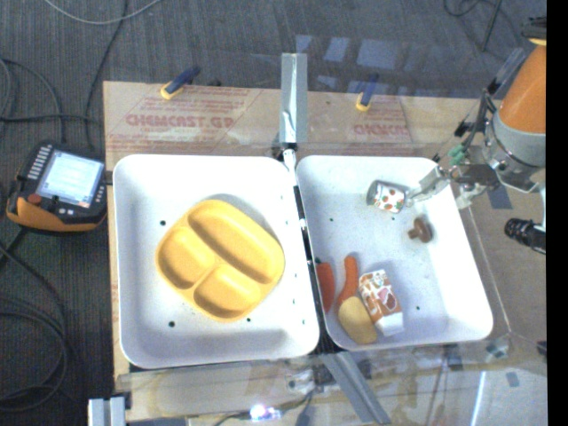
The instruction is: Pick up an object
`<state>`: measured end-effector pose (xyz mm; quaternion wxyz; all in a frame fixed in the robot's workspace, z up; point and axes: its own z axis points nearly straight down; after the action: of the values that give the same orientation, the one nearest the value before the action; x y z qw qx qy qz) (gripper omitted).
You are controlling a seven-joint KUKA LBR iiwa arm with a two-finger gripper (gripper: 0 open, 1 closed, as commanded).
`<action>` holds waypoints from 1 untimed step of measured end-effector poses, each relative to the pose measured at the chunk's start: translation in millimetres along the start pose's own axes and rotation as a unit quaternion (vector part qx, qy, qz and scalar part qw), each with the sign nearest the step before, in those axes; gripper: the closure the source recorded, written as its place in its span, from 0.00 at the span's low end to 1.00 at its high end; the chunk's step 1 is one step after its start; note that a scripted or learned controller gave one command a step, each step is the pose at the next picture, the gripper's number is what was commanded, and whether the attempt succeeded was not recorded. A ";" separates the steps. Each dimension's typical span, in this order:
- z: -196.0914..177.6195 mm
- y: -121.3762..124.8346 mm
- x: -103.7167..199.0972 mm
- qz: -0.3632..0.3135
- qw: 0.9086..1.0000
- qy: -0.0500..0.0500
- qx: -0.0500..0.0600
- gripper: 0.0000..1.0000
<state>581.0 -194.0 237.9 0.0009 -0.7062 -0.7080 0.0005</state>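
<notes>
- Nearest, at the desk's [120, 114] front edge: 2 white bins side by side, left bin [133, 327] and right bin [461, 322], rims touching along the middle.
- In the right bin's near-left corner: a yellow lump [355, 322], touching a small carton [379, 298] with red print, tilted, just to its right.
- Just behind the lump: 2 orange sticks, one [326, 284] against the bin's left wall, the other [350, 276] beside it, leaning toward the carton.
- In the left bin, around its middle: a yellow plate [222, 257] with 3 compartments, flat on the floor of the bin, apart from every wall.
- Further back in the right bin, toward its right side: a small brown object [421, 230], alone, well apart from the carton.
- Behind that, near the far wall: a small can [387, 195] with red spots, lying on its side, open end toward the left.
- Reaching in from the right at that depth: the arm [524, 105], grey wrist under an orange band, with the jaws low over the bin's far-right part and their tip right at the can's right end.
- Jaws wide or narrow: cannot tell; can between them or merely beside them: cannot tell.
- Left of the left bin, off the desk: a handheld pendant [58, 189], orange and black, screen lit.
- Behind the bins: a metal bar [293, 96] upright at the seam, and 2 yellow-and-blue clamps [177, 82] and [365, 96] on the desk's far edge.
- Farthest: grey carpet [222, 16] with loose cables [89, 7].
</notes>
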 end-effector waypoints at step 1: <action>144.1 32.1 7.2 0.036 0.999 -0.001 0.000 0.00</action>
<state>612.8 -186.7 93.7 -0.0004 -0.7311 -0.6823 0.0013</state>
